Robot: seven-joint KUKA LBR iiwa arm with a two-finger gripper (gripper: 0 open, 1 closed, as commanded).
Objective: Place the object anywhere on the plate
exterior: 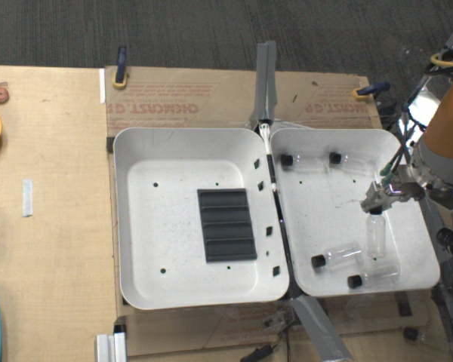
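I see a ribbed black rectangular plate (226, 225) lying flat at the center of the left white bin (136, 202). In the right bin (347, 145), clear plastic vials with black caps lie scattered; the gripper (376, 202) at 3 o'clock is clamped on 1 clear vial (375, 234), hanging upright.

Arm reaching in from the right, hand lowered.

The arm (442, 130) enters at the right edge, its orange band showing broad and blurred above the wrist. Below the band, dark cabling runs down to the grey metal hand (377, 206), which points downward and leftward. The pose of the hand's tips cannot be resolved here.
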